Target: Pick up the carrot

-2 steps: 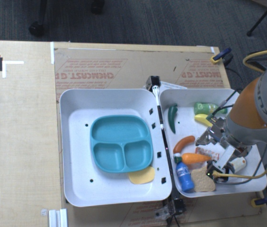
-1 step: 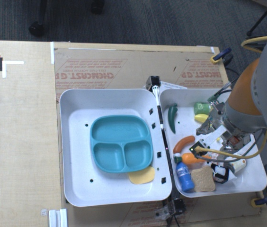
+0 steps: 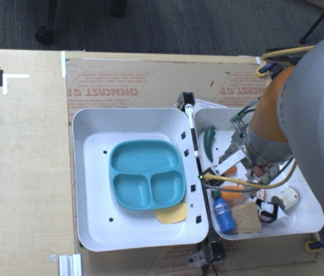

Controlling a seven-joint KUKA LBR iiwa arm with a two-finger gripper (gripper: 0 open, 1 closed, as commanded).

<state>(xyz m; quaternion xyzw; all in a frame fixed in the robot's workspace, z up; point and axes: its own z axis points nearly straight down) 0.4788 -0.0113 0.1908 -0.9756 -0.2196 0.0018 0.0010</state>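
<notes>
The carrot (image 3: 234, 187) lies in the right bin (image 3: 308, 211), an orange piece partly covered by a yellow cable and the arm's wrist. My gripper (image 3: 235, 155) hangs low over that bin, just above and slightly behind the carrot, below the orange band of the arm. The wrist body and cables hide its tip, and I see nothing held in it.
Around the carrot lie a blue bottle (image 3: 223, 214), a tan sponge (image 3: 246, 218), a green item (image 3: 209, 143) and a white and black object (image 3: 278, 202). The left bin (image 3: 87, 154) holds a teal divided tray (image 3: 147, 174) and a yellow piece (image 3: 172, 214).
</notes>
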